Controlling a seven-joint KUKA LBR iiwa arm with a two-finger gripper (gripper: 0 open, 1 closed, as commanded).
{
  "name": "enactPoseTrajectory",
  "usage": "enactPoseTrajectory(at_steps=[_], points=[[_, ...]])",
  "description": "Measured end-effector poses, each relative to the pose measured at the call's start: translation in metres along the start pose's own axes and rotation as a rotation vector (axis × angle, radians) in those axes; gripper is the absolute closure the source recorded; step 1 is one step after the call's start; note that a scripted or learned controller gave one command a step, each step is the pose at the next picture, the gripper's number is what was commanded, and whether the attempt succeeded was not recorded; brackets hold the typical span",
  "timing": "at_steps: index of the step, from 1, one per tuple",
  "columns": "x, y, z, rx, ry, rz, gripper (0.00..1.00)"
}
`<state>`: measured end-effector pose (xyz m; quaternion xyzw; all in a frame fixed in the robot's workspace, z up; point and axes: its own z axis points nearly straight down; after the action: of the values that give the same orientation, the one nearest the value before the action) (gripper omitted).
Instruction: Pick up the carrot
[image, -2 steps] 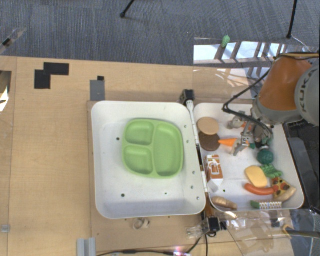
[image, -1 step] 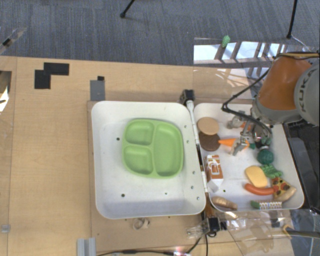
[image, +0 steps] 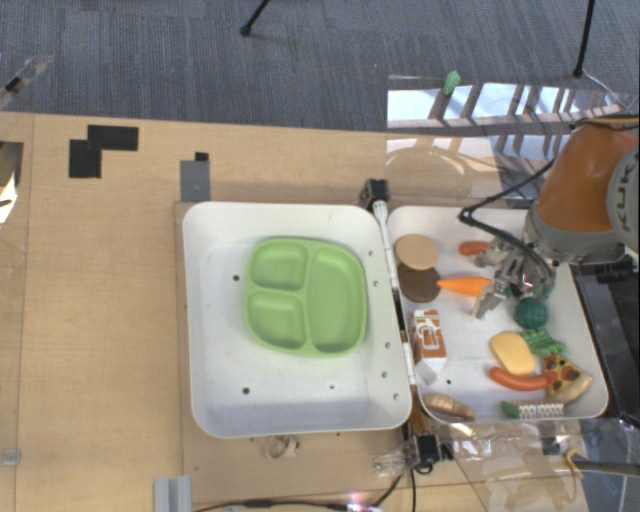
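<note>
Carrot (image: 463, 286) beside brown cylinder (image: 417, 267)

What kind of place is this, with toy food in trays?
Probably a robotics lab test bench. A robot arm reaches over two white bins set into a wooden bench, its gripper by a toy carrot, with cables and stand legs about.
</note>
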<state>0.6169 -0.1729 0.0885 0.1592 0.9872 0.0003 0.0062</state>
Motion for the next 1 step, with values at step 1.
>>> enactPoseTrajectory(at_steps=[1], points=[[-0.0234,0.0235,-0.0013,0.02,0.034,0.122,0.0]])
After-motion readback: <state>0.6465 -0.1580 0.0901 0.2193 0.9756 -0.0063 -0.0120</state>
